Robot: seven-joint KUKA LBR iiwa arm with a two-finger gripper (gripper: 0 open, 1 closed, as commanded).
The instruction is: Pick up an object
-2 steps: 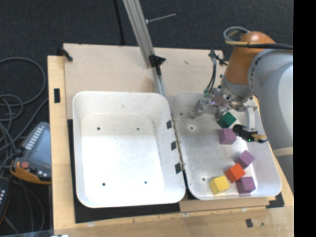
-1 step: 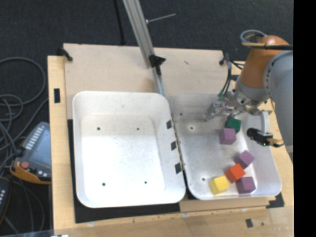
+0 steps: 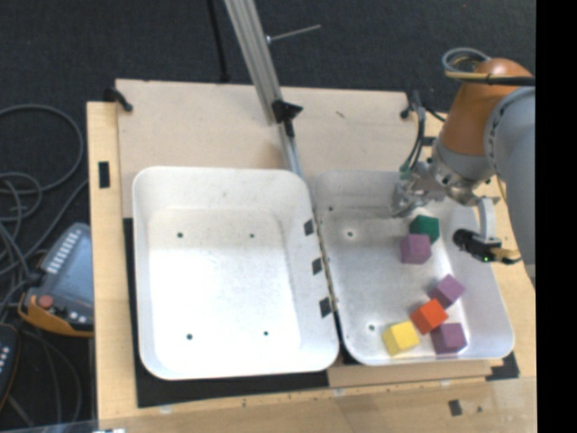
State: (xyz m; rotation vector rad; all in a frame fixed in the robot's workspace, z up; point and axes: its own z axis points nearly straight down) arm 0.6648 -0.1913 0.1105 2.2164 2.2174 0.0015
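Observation:
The right bin (image 3: 361,242) holds several small blocks. A green block (image 3: 425,226) lies at the back right with a purple block (image 3: 415,249) touching its front. Near the front right corner sit a purple block (image 3: 446,290), an orange block (image 3: 429,315), a yellow block (image 3: 401,336) and another purple block (image 3: 449,336). My gripper (image 3: 407,200) hangs over the back of the right bin, just behind and left of the green block. Nothing shows between its fingers.
The left bin (image 3: 225,269) lies beside the right one. A slanted aluminium rail (image 3: 261,70) rises from the bench behind the bins. Cables and a handheld pendant (image 3: 63,278) lie on the floor at the left.

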